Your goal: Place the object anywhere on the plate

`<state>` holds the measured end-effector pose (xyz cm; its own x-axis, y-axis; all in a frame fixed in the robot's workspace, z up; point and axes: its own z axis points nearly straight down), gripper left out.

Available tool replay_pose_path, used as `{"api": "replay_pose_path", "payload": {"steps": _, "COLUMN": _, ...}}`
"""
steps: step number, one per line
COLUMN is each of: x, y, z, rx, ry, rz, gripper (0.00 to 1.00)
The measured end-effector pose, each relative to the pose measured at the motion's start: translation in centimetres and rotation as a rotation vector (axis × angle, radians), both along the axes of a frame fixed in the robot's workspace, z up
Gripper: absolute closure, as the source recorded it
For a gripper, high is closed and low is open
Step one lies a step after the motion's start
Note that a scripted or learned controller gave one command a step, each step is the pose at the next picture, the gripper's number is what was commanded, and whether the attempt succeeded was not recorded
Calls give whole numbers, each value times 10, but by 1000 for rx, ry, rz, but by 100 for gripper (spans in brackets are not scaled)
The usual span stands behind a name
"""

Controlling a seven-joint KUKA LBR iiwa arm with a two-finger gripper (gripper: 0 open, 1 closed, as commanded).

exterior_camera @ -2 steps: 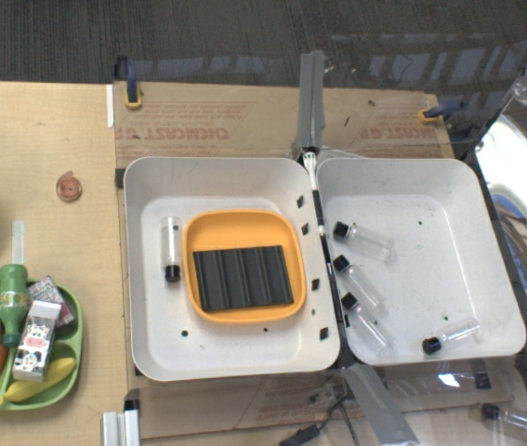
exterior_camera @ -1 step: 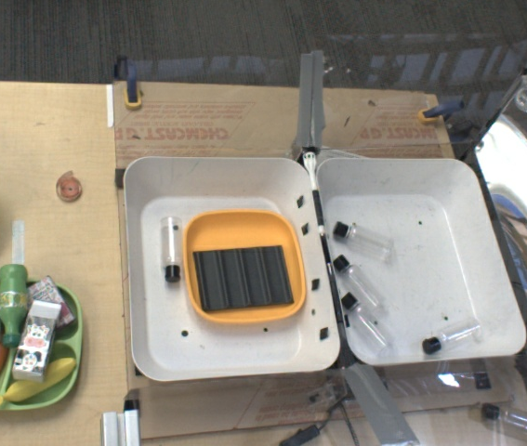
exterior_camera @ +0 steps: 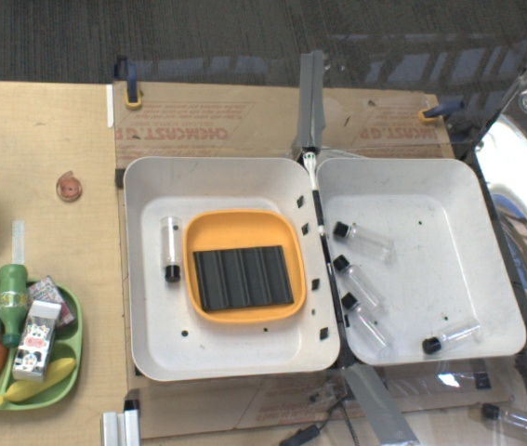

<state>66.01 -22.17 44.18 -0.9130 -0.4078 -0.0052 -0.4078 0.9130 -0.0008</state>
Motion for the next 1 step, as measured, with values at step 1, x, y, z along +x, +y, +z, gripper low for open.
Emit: {"api": "replay_pose_path", "payload": {"steps": 1, "x": 0, "y": 0, "z": 0, "rx": -1, "ry": -1, "rz": 388, "gripper": 100}}
